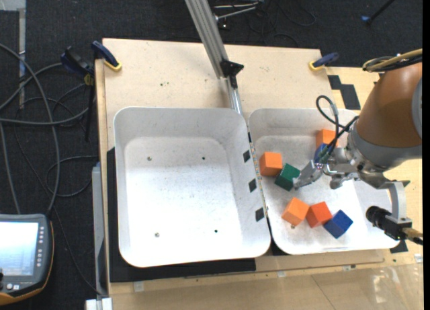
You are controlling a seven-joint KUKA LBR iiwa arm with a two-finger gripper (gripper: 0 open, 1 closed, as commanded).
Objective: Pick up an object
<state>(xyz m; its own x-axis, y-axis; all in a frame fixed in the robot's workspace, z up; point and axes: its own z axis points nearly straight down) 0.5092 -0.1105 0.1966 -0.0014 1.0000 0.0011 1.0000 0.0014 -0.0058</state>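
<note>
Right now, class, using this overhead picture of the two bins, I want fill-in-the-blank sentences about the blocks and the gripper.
1. All the blocks lie in the ____ bin of the view.
2. The gripper is next to the ____ block.
3. The block nearest the view's bottom right is ____.
4. The green block touches an ____ block.

Missing words: right; green; blue; orange

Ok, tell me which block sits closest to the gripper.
The green block, just left of the gripper. The orange blocks and the blue block lie farther off.
</note>
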